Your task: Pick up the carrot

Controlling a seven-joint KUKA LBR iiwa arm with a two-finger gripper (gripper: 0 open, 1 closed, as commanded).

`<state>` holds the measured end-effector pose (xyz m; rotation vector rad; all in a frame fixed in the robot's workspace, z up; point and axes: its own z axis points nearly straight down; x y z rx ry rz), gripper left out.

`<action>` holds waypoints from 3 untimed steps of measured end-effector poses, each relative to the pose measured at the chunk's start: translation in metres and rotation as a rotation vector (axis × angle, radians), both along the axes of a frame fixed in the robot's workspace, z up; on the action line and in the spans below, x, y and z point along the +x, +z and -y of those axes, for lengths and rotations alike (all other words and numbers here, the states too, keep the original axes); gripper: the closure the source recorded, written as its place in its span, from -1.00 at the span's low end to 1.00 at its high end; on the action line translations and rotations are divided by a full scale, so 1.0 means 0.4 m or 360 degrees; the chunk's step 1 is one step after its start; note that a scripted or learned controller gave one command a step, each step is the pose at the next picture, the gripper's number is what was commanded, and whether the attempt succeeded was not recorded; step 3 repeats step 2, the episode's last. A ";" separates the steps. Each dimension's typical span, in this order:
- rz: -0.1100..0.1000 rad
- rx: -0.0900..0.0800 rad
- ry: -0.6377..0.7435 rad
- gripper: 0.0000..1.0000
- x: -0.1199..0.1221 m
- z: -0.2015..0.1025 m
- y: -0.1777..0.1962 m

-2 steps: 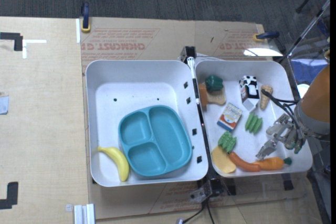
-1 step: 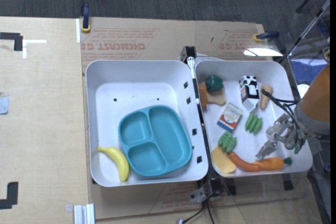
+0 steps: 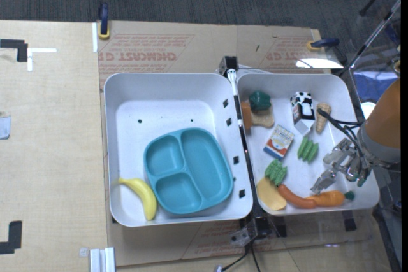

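Two shallow white bins sit side by side on the tabletop (image 3: 51,156). The carrot (image 3: 313,199) lies flat near the front wall of the right bin (image 3: 357,204), its orange body running left to right with a small green top at its right end. Its left end lies just beside a pale yellow, rounded food piece (image 3: 270,195) in the bin's front left corner, and a green leafy vegetable (image 3: 276,171) lies just behind that.

The end effector (image 3: 324,183) reaches in from the right, its metallic fingers (image 3: 320,185) angled down and to the left, with the tips just above the carrot's right half. Nothing is between the fingers, and they appear slightly parted; whether a tip touches the carrot cannot be told.

Farther back in the right bin lie green pea pods (image 3: 308,150), a small blue, white and red carton (image 3: 279,141), a black-and-white carton (image 3: 302,106), a tan bread-like piece (image 3: 323,116) and a dark green item on a tan block (image 3: 259,108).

The left bin (image 3: 127,89) holds a teal divided plate (image 3: 188,170) with three compartments, and a banana (image 3: 143,195) lies just beside its front left edge.
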<state>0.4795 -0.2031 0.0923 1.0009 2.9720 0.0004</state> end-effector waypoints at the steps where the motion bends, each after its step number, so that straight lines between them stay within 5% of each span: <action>1: 0.0000 0.0000 0.0000 -1.00 0.000 0.000 0.000; 3: 0.0000 0.0000 0.0000 -1.00 0.000 0.000 0.000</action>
